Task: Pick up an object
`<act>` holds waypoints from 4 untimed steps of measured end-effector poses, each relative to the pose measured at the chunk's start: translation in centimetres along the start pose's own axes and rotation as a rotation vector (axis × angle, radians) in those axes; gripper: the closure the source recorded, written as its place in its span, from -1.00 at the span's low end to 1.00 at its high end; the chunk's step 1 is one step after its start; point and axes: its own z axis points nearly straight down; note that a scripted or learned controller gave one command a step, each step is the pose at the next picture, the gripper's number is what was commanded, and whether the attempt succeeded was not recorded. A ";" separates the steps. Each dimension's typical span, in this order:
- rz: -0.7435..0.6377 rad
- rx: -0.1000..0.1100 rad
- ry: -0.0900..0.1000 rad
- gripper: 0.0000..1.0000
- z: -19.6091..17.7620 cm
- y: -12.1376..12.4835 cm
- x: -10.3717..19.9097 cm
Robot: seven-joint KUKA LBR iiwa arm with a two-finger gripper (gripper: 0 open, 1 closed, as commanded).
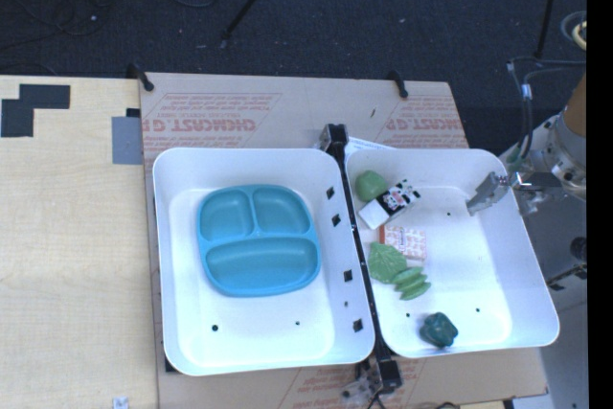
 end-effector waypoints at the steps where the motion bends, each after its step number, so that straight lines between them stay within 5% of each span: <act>1: -0.001 0.001 0.001 1.00 -1.0 0.0 0.0; 2: -0.006 0.007 0.004 1.00 6.8 -0.8 8.4; 4: -0.005 0.000 0.000 1.00 3.1 -3.3 24.5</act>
